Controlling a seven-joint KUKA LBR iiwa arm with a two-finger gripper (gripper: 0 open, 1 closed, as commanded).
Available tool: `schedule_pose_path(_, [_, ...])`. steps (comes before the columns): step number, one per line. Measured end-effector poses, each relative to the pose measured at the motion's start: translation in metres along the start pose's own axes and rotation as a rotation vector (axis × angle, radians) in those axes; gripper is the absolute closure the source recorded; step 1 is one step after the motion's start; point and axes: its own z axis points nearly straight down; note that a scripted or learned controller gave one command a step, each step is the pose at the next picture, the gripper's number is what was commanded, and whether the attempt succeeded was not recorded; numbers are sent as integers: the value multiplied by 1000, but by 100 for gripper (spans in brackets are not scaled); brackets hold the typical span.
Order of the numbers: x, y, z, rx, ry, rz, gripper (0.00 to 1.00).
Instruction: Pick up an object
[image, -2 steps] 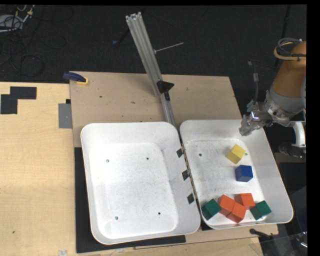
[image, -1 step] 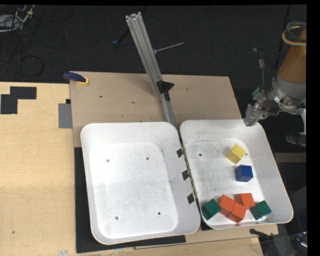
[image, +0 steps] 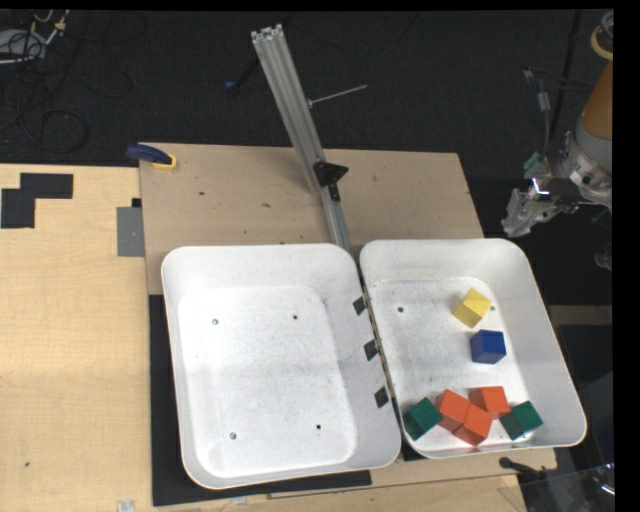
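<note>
your gripper (image: 524, 212) hangs beyond the right bin's (image: 520, 262) far right corner; i cannot tell its state. take the yellow block (image: 472, 306), alone near that corner: probably light, rigid, flat-sided.

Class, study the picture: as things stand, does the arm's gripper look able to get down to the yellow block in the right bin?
Probably yes. The yellow block lies apart from the other blocks, with nothing above it, and the gripper hangs just beyond the right bin's far corner.
</note>
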Motion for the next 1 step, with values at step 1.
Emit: schedule_pose_path(1, [54,9,6,8,3,-1,100])
